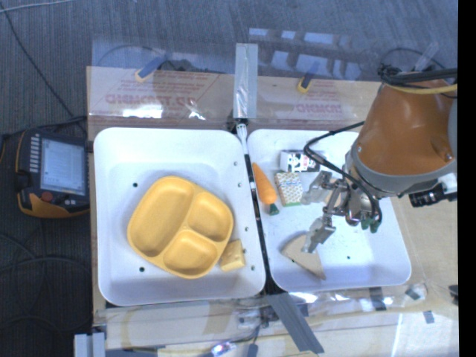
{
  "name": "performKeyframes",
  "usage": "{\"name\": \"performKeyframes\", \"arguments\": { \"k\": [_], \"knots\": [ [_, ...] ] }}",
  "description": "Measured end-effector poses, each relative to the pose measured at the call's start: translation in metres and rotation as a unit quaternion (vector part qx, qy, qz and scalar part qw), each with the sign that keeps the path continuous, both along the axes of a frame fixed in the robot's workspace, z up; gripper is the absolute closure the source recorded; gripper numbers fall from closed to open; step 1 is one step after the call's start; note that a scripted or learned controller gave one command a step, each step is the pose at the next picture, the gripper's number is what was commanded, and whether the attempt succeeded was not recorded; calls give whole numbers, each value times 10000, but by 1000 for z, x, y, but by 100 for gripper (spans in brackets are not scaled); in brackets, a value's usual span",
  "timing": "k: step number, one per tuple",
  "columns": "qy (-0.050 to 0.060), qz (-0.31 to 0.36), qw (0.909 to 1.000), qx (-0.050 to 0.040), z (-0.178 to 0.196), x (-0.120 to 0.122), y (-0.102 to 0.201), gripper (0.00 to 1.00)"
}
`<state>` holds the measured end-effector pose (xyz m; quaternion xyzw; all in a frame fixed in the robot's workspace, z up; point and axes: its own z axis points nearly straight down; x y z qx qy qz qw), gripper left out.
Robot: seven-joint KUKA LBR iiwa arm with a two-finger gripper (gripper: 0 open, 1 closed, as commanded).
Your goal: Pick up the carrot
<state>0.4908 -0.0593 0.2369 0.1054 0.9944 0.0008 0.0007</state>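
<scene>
Here we see the grey two-finger gripper hanging over the right-hand shallow white bin, above a tan wedge-shaped piece; whether it is open or closed we cannot tell. The small orange carrot with a green stem end lies well to its left, against the bin's left wall. Its long axis runs roughly along that wall, green end toward the near edge.
</scene>
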Motion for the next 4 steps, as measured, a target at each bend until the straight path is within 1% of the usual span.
{"name": "performKeyframes", "arguments": {
  "k": [1, 2, 3, 4],
  "knots": [
    [-6, -744, 9972, 0, 19, -6, 65, 0],
    [-13, -742, 9972, 8, 28, -5, 66, 100],
    [-16, -2633, 9647, -8, 180, -4, 59, 100],
    [7, -1394, 9902, -3, 75, -6, 132, 100]
  ]
}}
